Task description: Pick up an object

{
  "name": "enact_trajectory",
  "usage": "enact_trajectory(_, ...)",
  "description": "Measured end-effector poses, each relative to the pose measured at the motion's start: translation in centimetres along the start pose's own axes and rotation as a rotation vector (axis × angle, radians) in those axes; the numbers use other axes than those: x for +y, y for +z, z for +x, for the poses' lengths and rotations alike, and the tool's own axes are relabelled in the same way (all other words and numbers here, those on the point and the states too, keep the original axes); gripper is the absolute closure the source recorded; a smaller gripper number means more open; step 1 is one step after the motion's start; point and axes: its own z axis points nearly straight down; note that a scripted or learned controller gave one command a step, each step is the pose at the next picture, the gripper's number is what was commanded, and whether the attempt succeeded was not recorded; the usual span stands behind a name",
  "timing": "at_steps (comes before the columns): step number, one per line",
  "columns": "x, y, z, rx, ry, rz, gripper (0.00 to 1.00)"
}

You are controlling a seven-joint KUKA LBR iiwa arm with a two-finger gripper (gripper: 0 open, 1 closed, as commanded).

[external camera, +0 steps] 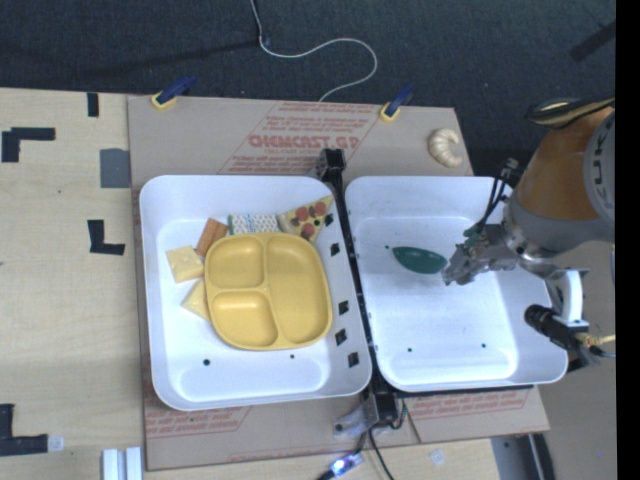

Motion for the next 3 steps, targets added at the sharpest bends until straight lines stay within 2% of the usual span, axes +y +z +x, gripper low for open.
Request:
enact_trajectory(1, 0.8, -4.6, 0.5, 0.0, -0.001, 0.0, 1.0)
enact_trajectory(2, 0.9, -6.6, 0.6, 0.001, 0.0, 0.003, 1.0)
enact_trajectory(3, 4.3, -6.2, 3.3, 0.002, -0.003, 0.004, 1.0)
